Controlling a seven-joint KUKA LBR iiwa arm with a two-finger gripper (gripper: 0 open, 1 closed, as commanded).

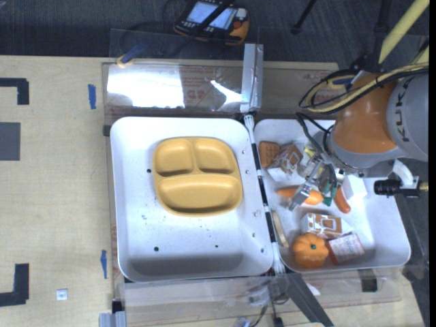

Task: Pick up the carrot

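Starting nearest the camera: the right bin (392, 251) holds an orange pumpkin-like toy (310, 249) at its 7 o'clock corner, with a small red-and-white packet (347, 246) touching it at 3 o'clock and a printed carton (322, 223) just above. Mid-bin lies the carrot (304, 197), an orange piece resting on the bin floor, with a red-orange item (342, 204) near it at 3 o'clock. The gripper (315, 177) sits directly over the carrot's 1 o'clock end, close to it or touching; cannot tell which, and cannot tell whether the pincer is spread or pressed together, since the metal parts blur into the clutter. Judgement: approach done, grasp unconfirmed, lift not yet done — the carrot appears level with the floor, not raised. Further back, a brown printed packet (281, 157) lies at the bin's 11 o'clock. The left bin (133, 237) carries a yellow divided tray (197, 174) upright at centre. Beyond the bins, a handheld pendant (210, 18) with a lit screen rests on the floor at 12 o'clock. Writing: packets show print, none legible; the grey arm (409, 118) bears partial letters, too cropped to read.
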